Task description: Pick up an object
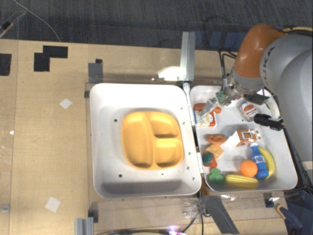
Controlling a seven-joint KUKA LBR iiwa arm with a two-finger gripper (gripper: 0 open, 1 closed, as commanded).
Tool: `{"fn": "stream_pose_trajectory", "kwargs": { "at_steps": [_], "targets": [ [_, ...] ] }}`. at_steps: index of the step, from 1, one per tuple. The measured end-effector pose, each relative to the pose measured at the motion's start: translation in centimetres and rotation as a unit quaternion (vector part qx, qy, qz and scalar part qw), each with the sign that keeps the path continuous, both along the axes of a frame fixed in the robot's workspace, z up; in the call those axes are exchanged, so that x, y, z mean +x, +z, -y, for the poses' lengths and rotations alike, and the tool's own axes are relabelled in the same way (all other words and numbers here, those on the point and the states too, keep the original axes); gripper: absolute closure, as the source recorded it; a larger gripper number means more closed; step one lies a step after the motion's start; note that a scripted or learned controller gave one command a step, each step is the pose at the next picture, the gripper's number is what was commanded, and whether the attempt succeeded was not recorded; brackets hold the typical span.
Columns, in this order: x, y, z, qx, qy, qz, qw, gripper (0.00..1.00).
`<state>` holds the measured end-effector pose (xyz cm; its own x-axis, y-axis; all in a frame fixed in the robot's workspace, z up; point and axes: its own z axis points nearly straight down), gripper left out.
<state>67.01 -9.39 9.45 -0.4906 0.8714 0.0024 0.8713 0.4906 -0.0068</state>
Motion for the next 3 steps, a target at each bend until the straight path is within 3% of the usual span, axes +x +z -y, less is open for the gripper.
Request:
{"fn": "stream_pose_trajectory", "kwargs": {
  "at_steps": [1,2,3],
  "targets": [
    [0.2,-0.1,-0.2,0.0031,-0.064,0.002,0.9979,0.00],
    [-0.1,-0.1,0.7,-0.0006,0.061,-0.002,0.9981,0.00],
    [0.4,1.0,0.9,-0.0049,0.063,0.008,0.9980,1.00]
  ]
}}
